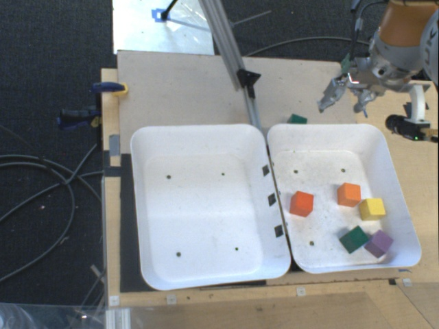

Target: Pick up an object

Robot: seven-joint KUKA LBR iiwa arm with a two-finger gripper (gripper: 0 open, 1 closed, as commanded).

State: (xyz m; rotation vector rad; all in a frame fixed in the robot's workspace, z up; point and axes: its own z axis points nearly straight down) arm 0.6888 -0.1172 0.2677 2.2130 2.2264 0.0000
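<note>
the likeliest pick is the small orange-red block (301,203), sitting alone on the floor of the right-hand shallow white plastic bin (396,177), near the bin's left wall and well apart from the rest. it looks rigid and light, with flat faces; a grip across two opposite sides should hold, though smooth faces may slip. beyond it, an orange block (348,194) sits just beside a yellow block (372,208), and a dark green block (354,239) nearly touches a purple block (378,242). the two-finger gripper (346,97) hangs above the bench past the bin's far rim, fingers spread apart with nothing between them.
</note>
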